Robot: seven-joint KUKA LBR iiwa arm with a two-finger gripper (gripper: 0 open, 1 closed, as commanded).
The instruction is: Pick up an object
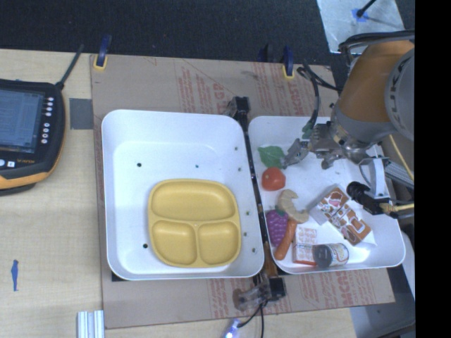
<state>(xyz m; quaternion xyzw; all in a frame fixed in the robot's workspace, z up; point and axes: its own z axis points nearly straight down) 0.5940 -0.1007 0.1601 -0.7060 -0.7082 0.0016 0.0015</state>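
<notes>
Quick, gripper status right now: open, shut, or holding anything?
Gripper: open, fingers spread above the right bin, nothing between them; it hangs near the green toy.

Evenly and fairly brightly lit from above, with no hard-edged shadows anywhere. Soft grey shading along the inner walls of the left bin [120, 189]; whites there close to blown out. Faint sheen on the yellow tray [194, 220], small glare on the tomato [273, 179]. Top strip of floor [176, 9] dark and nearly without detail. Overall low resolution, slightly soft, with blocky compression grain on the cardboard [176, 83]. Print on the packets [344, 215] unreadable. Arm [373, 83] at right a little blurred. Small blue-white flare at the bottom edge [230, 329]
</notes>
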